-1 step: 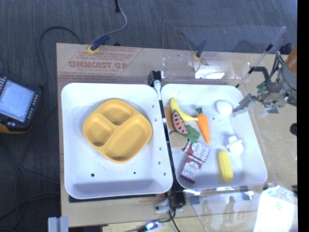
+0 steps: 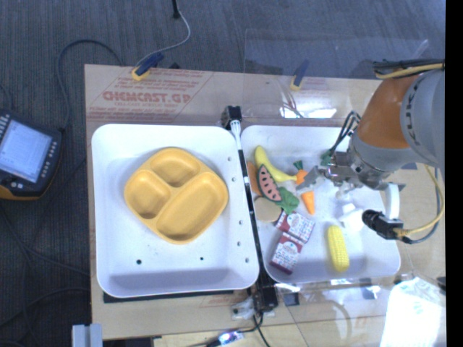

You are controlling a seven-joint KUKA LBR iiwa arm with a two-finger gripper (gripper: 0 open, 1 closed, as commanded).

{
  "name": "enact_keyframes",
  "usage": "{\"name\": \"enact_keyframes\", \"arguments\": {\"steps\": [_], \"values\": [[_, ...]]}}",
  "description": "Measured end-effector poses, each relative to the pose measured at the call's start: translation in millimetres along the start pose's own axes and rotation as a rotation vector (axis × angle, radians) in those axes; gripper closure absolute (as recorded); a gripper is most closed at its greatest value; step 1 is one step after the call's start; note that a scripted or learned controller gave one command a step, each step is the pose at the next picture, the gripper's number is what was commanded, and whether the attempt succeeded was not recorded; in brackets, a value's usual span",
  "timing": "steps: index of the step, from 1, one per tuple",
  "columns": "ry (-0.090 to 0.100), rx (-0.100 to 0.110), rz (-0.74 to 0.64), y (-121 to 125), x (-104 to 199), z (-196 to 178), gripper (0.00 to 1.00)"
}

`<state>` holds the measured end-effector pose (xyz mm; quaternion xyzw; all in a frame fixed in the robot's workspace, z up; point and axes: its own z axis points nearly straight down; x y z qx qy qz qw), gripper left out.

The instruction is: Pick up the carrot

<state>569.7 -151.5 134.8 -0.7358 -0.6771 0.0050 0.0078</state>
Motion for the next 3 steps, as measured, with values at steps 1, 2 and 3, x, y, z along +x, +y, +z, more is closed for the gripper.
{"name": "enact_keyframes", "arguments": {"steps": [1,2,3], "values": [[-0.004,-0.025,0.079,14.4,-19.9,44.1,0.00],[-0.008,-0.030,0.077,15.7,-20.7,33.1,1.00],[-0.002,-0.027,0.225,66.4,46.0,-83.7,1.00]]}}
